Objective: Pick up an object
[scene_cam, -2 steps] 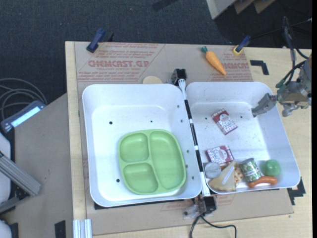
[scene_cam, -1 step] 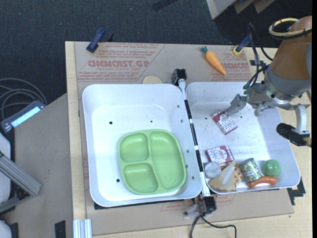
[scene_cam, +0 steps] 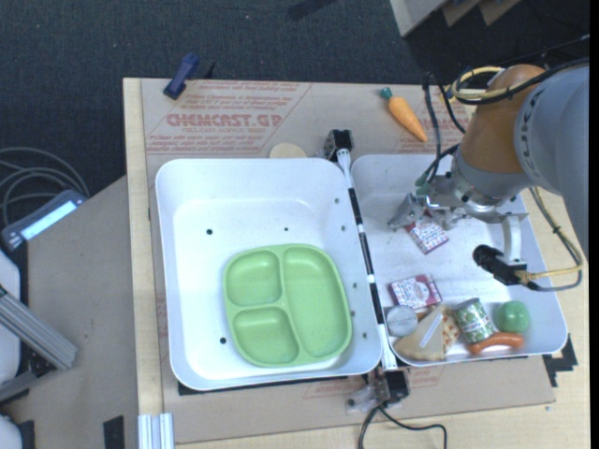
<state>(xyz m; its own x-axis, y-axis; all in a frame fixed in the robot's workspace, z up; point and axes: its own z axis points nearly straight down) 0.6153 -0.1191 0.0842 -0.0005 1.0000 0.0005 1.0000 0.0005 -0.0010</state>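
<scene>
Right now the left bin point(scene_cam: 178, 251) holds a light green divided tray point(scene_cam: 285, 304) with three compartments, lying flat toward its lower middle. Otherwise that bin shows bare white floor with a few dark dots.

Over in the right bin point(scene_cam: 552, 321), the arm's jaws point(scene_cam: 426, 211) sit low in the upper-left part, just above a small red-and-white patterned packet point(scene_cam: 429, 236). Whether the jaws are clenched, released, or touching that packet cannot be told from this angle. Lower in the bin lies a second small packet point(scene_cam: 415, 293), pinkish red with white, flat on the floor near the divider between the bins. Along the lower edge of the frame's right side sits a cluster: a round silvery lid or disc point(scene_cam: 401, 319), a tan wedge-shaped piece point(scene_cam: 426, 340), a green-labelled can point(scene_cam: 474, 322) on its side, an orange-red curved item point(scene_cam: 493, 345), and a green ball point(scene_cam: 512, 316). A black fitting point(scene_cam: 496, 263) with a yellowish cable hangs off the arm over the middle right of the bin.

Both bins rest on a brown cardboard-covered surface point(scene_cam: 225, 115) printed with red lettering. A toy carrot point(scene_cam: 405, 112) lies on it at the upper right, and a blue object point(scene_cam: 181, 76) sits at its upper-left edge. Dark carpet point(scene_cam: 140, 17) surrounds the surface, with grey cables point(scene_cam: 23, 190) at the left of the frame.
</scene>
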